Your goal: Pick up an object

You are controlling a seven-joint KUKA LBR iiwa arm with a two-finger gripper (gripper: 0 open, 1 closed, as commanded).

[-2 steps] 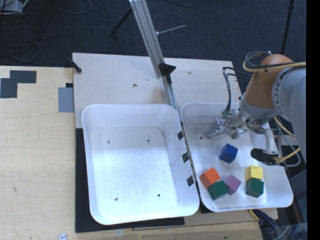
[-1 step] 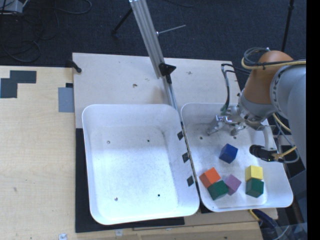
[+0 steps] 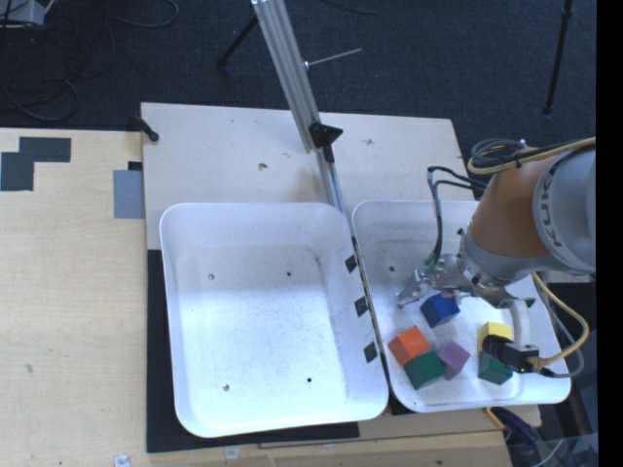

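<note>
Camera view, looking down at a slant. The arm (image 3: 531,217) is reaching in from the right over the right bin (image 3: 389,227). The gripper (image 3: 425,288) is hanging low in that bin, metal fingers pointing left and slightly near. Whether the gripper is open or closed I cannot tell; the parts are blurring together against the white floor.

The blue block (image 3: 440,308) is sitting just beside the gripper, on its near-right side, partly under the wrist. No block is showing between the fingers, so nothing is counting as held. My reading: blue is the closest candidate, and a short shift near and right would be putting the fingers over it.

The other pieces are clustering nearer: orange block (image 3: 409,342), green block (image 3: 424,369) touching it, purple block (image 3: 453,358) just beside both. A yellow block (image 3: 494,332) and a second green piece (image 3: 494,369) are lying to the right, near the bin's right wall.

Room for moving: the far half of the right bin is looking open. The divider edge between the bins is sitting left of the gripper, some way off. The left bin (image 3: 190,261) is lying well apart.
</note>
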